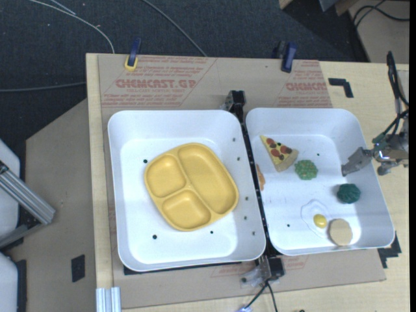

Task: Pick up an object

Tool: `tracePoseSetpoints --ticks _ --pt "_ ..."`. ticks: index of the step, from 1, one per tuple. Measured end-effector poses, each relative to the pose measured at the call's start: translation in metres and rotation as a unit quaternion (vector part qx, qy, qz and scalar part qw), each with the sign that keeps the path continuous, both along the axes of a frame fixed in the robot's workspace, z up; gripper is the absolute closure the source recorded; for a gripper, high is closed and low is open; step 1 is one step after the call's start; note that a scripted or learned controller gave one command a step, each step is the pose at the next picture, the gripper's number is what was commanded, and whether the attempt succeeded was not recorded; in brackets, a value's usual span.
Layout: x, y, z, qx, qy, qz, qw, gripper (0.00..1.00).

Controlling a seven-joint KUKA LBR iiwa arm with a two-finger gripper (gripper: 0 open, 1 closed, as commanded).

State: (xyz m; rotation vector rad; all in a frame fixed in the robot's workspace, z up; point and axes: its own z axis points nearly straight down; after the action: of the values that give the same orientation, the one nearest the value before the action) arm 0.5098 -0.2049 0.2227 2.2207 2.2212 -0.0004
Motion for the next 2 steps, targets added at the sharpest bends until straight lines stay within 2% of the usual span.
tracePoseSetpoints --ticks 1,2 --pt "0.002 0.009 -0.055 0.0007 0.001 0.000 1.0000 0.00" --pt "-0.003 0.005 -0.111 -0.0028 -0.003 -0.001 1.0000 0.00"
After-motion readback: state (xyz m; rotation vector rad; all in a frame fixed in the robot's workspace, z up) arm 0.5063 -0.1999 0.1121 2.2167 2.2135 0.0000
